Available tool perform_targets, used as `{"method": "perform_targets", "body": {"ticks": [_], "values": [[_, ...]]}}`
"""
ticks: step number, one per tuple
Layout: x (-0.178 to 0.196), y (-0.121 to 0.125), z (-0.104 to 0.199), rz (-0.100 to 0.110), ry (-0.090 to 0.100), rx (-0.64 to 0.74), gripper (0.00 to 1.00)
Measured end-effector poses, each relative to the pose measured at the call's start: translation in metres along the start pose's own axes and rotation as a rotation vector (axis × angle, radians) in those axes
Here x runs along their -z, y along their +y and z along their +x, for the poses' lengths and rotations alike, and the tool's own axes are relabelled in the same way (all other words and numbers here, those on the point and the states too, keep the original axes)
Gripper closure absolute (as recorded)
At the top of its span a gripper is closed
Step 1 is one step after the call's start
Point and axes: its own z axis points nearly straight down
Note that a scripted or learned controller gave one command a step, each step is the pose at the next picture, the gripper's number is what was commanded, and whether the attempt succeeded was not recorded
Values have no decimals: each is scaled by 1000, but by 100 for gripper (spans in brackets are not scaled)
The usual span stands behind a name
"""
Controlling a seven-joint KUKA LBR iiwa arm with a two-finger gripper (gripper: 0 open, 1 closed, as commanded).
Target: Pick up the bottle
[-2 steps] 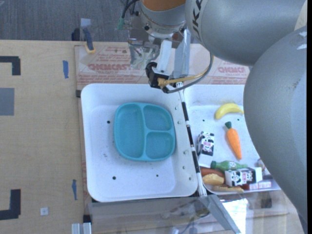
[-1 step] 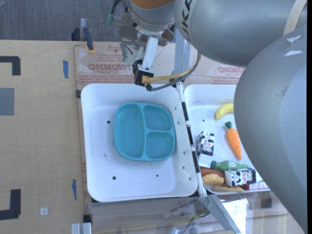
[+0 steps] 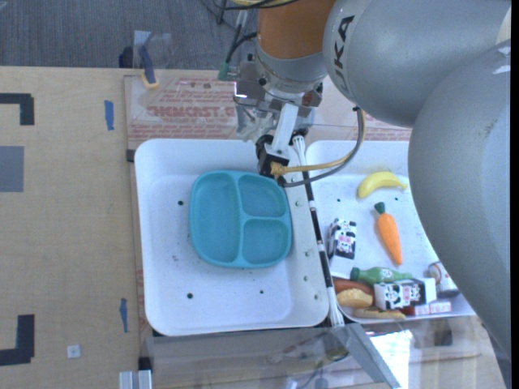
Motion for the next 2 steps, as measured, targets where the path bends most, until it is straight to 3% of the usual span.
{"method": "perform_targets", "body": {"ticks": [1,2], "values": [[54,7,63,-3,1,65,100],[59,8,62,-4,2,21,100]]}}
